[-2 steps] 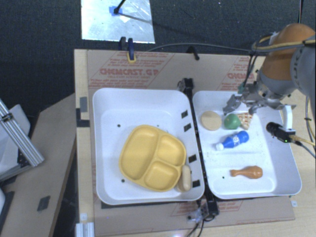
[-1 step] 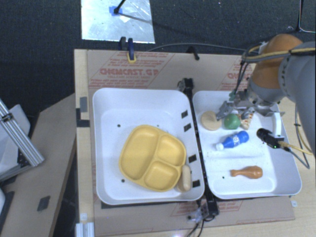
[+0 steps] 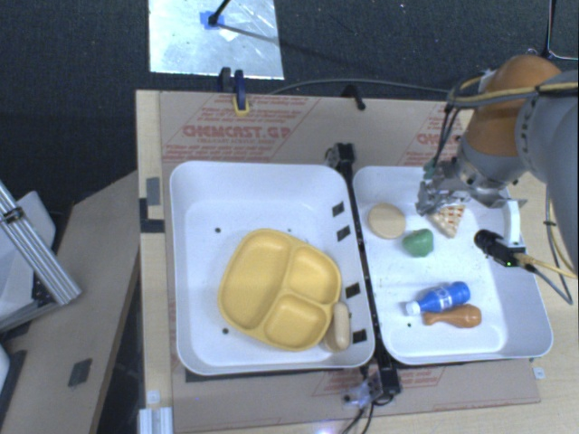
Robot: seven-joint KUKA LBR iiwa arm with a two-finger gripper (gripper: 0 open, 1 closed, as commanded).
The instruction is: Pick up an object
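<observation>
Two white bins sit side by side; we take the right bin (image 3: 520,319) as landmark. Left of it, touching along the shared wall, lies the left bin (image 3: 194,242), which holds a yellow divided tray (image 3: 276,287) and a pale bread roll (image 3: 339,325) at the tray's lower right edge.

Inside the right bin, largest to smallest: an orange-brown bottle-shaped item (image 3: 457,316) near the lower middle, a blue bottle (image 3: 441,296) touching it just above, a round tan disc (image 3: 386,221) at the upper left, a patterned wedge (image 3: 449,217) at the upper middle, and a green lump (image 3: 418,241) between disc and bottles.

The gripper (image 3: 437,197) hangs at the bin's upper middle, just over the wedge; we cannot tell how it stands.

We judge the step as approach or descent onto the wedge, nothing yet lifted. The next move calls for closing squarely on that piece, then rising; the nearby green lump could get nudged.
</observation>
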